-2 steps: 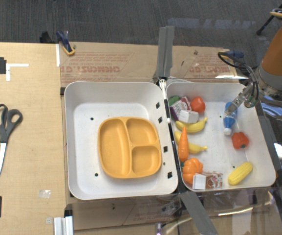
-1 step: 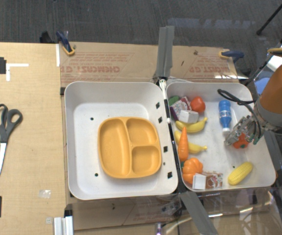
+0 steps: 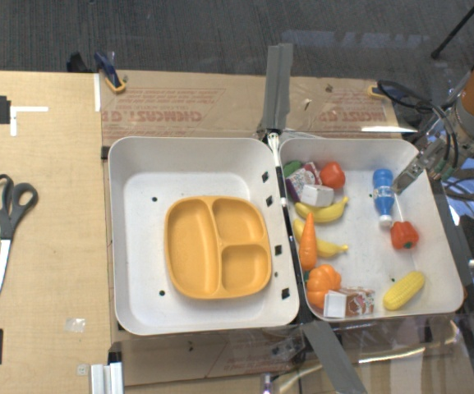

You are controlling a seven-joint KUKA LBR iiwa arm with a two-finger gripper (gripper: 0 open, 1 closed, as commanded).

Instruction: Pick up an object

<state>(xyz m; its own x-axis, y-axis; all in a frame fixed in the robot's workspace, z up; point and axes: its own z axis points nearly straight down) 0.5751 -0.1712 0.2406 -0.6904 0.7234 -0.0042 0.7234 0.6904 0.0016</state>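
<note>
You see two shallow white plastic bins side by side on the bench. The left white bin [image 3: 130, 245] holds a yellow-orange moulded tray with three compartments [image 3: 218, 246], lying flat near its middle. The right white bin [image 3: 444, 245] carries the loose toys.

Take the right bin as a clock face. At about 1 o'clock lies a blue plastic bottle with a white cap [image 3: 383, 192], its long axis running from 12 toward 6. Just below it, at about 3 o'clock, sits a small red-orange pepper [image 3: 404, 235], close to the bottle's lower end. At 5 o'clock a yellow corn cob [image 3: 404, 290] lies tilted. At 7 o'clock an orange pumpkin-like toy [image 3: 322, 279] rests beside a small packet with a white and brown label [image 3: 347, 303]. At 9 o'clock a long orange carrot [image 3: 308, 241] lies along the bin's left wall, with a yellow banana [image 3: 327, 247] just beside it and a second yellow banana [image 3: 324, 211] above. At 11 o'clock a red tomato-like toy [image 3: 332, 175] sits next to a crumpled white and dark wrapper [image 3: 310, 189].

The grey gripper [image 3: 407, 175] reaches in from 2 o'clock, its tip just beside the bottle's upper end. You cannot tell from this view how its jaws stand, and nothing is visibly held between them.

At 9 o'clock on the bench, well apart from the bins, lie grey-handled scissors [image 3: 8, 220].
</note>
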